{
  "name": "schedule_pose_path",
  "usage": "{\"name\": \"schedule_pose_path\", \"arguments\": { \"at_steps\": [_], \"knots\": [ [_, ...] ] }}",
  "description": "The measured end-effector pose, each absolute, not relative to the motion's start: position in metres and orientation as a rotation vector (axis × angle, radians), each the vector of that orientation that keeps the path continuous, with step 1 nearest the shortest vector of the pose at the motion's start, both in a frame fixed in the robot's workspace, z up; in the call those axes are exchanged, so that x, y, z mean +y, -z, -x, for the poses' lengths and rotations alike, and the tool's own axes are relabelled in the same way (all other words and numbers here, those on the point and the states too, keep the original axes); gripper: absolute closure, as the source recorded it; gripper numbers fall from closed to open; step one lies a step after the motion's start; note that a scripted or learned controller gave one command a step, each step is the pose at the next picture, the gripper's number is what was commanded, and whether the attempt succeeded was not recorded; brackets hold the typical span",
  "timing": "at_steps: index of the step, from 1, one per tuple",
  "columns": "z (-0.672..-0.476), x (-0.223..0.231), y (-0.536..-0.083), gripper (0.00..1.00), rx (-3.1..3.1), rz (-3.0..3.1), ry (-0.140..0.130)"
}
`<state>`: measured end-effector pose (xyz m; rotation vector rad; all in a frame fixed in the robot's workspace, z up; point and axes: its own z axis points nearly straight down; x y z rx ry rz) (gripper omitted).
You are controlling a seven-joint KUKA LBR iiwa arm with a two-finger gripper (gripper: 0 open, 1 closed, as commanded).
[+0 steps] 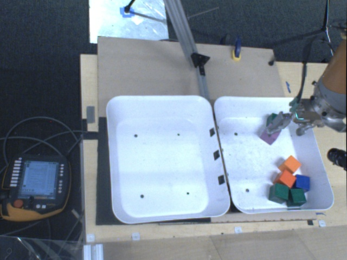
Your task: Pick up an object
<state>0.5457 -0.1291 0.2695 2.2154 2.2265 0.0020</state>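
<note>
My gripper [272,128] reaches in from the right over the back of the right bin [238,199]. Its fingers [275,122] are close together on a purple block [270,138], whose lower part shows just beneath the tips. Something small and green [274,116] shows beside the fingers; I cannot tell what it is. At the bin's front right corner lies a cluster of blocks: two orange ones [291,163] [286,178], a blue one [302,182] and two green ones [280,192] [296,197].
The left bin [116,112] stands beside the right one, with a ridge and black clips [216,154] between them. A slanted metal pole [184,31] rises behind the bins. A teach pendant [37,186] lies off the bench at the left.
</note>
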Motion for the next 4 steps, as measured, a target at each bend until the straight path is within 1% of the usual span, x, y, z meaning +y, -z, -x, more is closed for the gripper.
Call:
{"name": "schedule_pose_path", "arguments": {
  "at_steps": [1,2,3,4],
  "knots": [
    [-0.546,-0.129,-0.27,0.0,2.224,-2.217,-0.003],
    [-0.555,-0.124,-0.217,0.0,2.227,-2.22,0.003],
    [-0.553,-0.133,-0.169,0.0,2.225,-2.222,0.004],
    [-0.554,-0.137,-0.107,0.0,2.227,-2.223,0.004]
  ]
}}
